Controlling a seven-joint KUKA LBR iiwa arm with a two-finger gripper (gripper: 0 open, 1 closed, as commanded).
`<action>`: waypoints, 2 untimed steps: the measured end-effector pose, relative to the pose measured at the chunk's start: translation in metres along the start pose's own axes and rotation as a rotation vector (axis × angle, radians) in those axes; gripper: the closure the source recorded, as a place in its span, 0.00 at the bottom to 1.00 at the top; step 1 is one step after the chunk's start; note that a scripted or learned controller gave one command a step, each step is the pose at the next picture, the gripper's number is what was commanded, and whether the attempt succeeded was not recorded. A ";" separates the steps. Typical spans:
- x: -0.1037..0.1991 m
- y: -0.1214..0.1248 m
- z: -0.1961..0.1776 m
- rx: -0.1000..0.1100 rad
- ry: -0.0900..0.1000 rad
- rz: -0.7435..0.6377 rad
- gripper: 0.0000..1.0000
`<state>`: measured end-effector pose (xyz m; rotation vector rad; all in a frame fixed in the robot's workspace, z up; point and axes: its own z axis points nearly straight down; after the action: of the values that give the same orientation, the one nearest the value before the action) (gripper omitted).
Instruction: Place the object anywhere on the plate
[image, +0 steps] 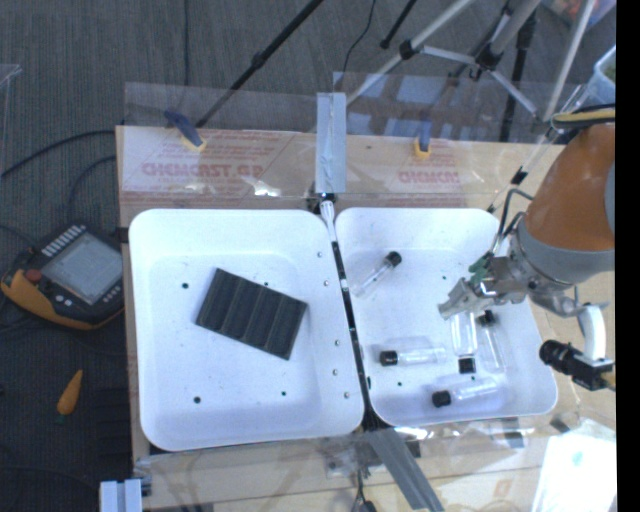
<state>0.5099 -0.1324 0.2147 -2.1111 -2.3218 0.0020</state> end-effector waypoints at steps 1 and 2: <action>0.069 0.111 -0.002 0.002 -0.003 0.092 1.00; 0.153 0.108 0.034 0.003 -0.002 -0.014 1.00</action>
<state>0.6027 0.0306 0.1810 -2.0952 -2.3361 0.0072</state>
